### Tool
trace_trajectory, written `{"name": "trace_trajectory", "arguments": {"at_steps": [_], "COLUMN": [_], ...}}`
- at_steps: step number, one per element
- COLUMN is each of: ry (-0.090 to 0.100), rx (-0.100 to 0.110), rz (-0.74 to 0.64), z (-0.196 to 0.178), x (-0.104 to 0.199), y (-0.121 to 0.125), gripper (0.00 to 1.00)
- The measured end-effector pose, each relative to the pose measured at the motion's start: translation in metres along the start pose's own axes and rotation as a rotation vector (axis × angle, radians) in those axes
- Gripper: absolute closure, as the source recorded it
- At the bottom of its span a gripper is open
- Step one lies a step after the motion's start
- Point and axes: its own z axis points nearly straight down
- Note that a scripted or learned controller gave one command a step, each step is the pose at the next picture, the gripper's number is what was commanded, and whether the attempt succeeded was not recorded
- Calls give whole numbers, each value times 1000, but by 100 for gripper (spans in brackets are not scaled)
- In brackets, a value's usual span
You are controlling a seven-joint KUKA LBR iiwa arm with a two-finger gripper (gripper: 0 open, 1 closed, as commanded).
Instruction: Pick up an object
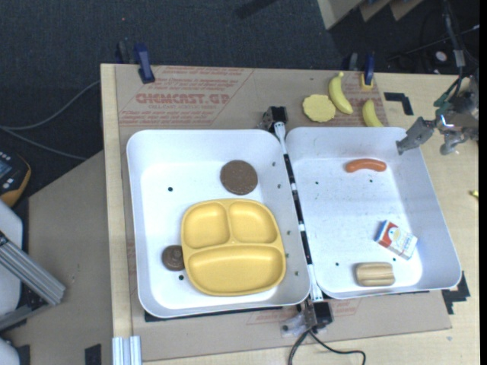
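yellow tray [232, 248] L bin | board [183, 97] txt "CHEMCAST" | gripper [434, 131] far R

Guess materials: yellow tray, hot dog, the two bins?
Yellow divided tray: likely moulded plastic, matte-satin, with soft rounded compartment ridges. Hot dog: probably toy plastic or rubber, uniform orange-red with a slight sheen. White bins: seemingly thin formed plastic, smooth, rounded corners and lips.

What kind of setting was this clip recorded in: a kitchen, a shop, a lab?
Most likely a robotics lab bench, not a kitchen. Two white bins sit on a clamped board, holding toy food such as a yellow divided plate and a sausage, with cables trailing over dark carpet and a gripper reaching in.
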Motion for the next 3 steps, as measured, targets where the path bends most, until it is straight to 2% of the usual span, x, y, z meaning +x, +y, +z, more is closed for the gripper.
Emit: {"name": "trace_trajectory", "arguments": {"at_steps": [1,2,3], "ry": [3,-2,1], "rx": [8,-9,6], "rz": [-1,-7,2], "z": [135,78,156], "x": [-15,43,19], "y": [52,72,68], "gripper": [0,0,0]}}
